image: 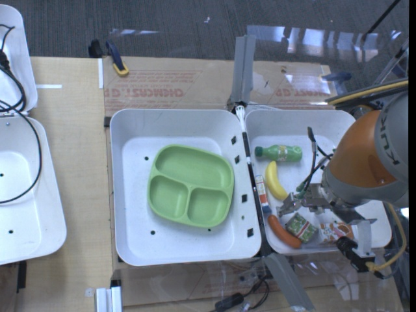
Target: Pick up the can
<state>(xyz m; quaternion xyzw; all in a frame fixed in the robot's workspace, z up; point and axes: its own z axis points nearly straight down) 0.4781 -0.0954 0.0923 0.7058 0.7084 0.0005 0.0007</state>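
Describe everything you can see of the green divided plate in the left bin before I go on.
The green divided plate is a pale green tray with rounded corners, plastic by its look, with three recesses: one long compartment along its far side and two smaller ones along its near side, all holding nothing. It lies flat and right side up, turned slightly askew, near the middle of the left bin, resting on the bin floor. Nothing else touches it.
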